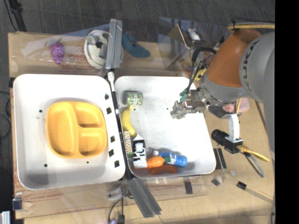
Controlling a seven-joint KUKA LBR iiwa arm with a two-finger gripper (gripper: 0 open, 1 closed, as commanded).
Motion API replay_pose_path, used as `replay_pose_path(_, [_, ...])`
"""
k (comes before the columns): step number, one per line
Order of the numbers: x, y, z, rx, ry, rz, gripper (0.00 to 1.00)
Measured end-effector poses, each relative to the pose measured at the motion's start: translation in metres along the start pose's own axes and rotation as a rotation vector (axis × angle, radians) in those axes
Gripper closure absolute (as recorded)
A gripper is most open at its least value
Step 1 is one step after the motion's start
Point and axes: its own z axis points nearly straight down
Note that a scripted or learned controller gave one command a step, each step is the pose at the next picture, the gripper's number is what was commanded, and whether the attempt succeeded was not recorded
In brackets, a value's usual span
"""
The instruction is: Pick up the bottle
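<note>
Pincer over right bin; bottle at near wall.

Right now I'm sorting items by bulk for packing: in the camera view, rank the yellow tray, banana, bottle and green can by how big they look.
1. Yellow tray, by far the largest.
2. Banana.
3. Bottle, close to the banana; partly hidden, so that order is unsure.
4. Green can, smallest.
</note>
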Motion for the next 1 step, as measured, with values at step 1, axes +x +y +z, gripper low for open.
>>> replay_pose_path(1, [0.0, -0.0002, 0.0003, 0.001, 0.0, 0.0, 0.0])
